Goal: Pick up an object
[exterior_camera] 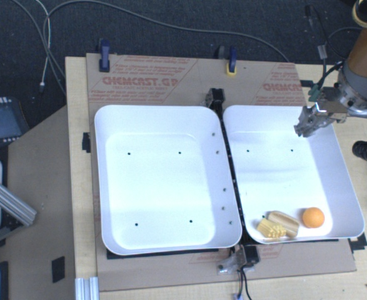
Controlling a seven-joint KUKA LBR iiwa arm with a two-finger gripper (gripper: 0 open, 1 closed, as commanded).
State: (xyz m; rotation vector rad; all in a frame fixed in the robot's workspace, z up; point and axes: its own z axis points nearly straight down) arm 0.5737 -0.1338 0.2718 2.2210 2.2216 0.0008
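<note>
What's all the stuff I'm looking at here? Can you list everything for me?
left bin: one, white, on the left of the bench
right bin: one, white, beside it on the right
orange ball: one, orange, near front corner of the right bin
corn cob: one, yellow, at the front edge of the right bin
bread roll: one, tan, just behind the corn cob
cardboard sheet: one, brown with red print, under both bins
clamps: two, blue, on the cardboard's far edge
cables: several, pale, on the dark floor
arm: one, grey with orange band, reaching in from the right
gripper: one, grey, above the right bin's far edge
</note>
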